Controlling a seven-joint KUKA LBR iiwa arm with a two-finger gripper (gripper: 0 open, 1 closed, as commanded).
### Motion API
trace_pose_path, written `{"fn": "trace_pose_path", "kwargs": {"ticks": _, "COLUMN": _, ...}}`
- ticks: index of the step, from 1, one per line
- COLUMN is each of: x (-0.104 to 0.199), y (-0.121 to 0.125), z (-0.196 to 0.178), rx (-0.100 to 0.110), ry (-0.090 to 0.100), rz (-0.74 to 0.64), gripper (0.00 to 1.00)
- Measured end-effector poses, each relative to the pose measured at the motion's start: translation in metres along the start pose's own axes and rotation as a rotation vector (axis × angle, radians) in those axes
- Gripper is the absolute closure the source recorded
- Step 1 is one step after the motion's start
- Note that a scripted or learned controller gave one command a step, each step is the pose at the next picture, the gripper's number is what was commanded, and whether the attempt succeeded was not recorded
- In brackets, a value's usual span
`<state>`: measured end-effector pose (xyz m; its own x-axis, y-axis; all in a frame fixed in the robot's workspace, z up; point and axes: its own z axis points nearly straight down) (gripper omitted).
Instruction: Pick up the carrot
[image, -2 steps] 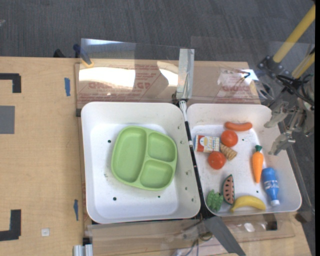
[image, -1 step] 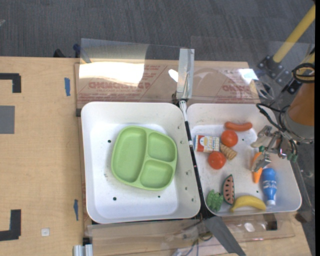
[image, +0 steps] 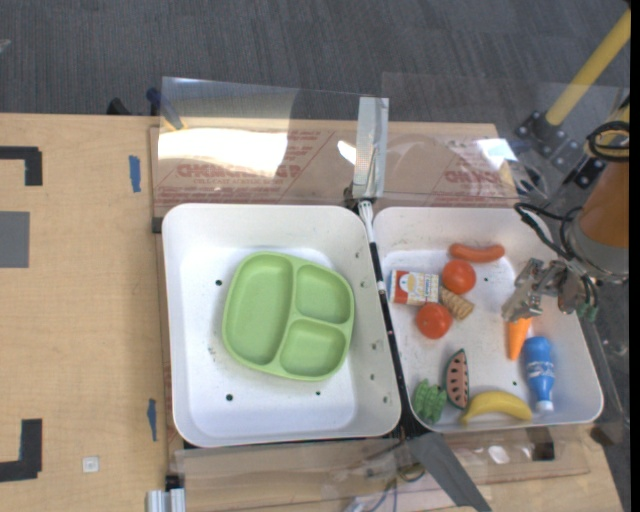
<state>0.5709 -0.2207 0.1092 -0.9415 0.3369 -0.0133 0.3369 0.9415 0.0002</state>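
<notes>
The small orange plastic carrot (image: 516, 337) lies in the right-hand shallow white bin (image: 590, 400), close to that bin's right wall, with the blue plastic bottle with a white cap (image: 538, 370) just beside it on its lower right. The grey metal two-finger tool (image: 532, 293) hangs right over the carrot's upper end, touching or all but touching it. How wide the tool is parted cannot be told from this slanted view, nor whether it has anything in its hold. The carrot looks to be resting on the bin floor, so this seems to be the approach or closing step of the pick, with the lift not yet done.

The next move probably calls for the tool to settle around the carrot's body and close firmly without nudging the bottle, then rise straight up.

As for writing, the small red-and-white carton (image: 414, 287) nearer the bin's left side carries a label too small to read. The clear panels (image: 240, 160) behind the bins bear reddish printed lettering, also illegible
</notes>
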Motion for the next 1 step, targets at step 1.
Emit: {"fn": "trace_pose_path", "kwargs": {"ticks": 1, "x": 0.0369, "y": 0.0319, "z": -0.0762, "rx": -0.001, "ry": 0.002, "rz": 0.151, "gripper": 1.0}}
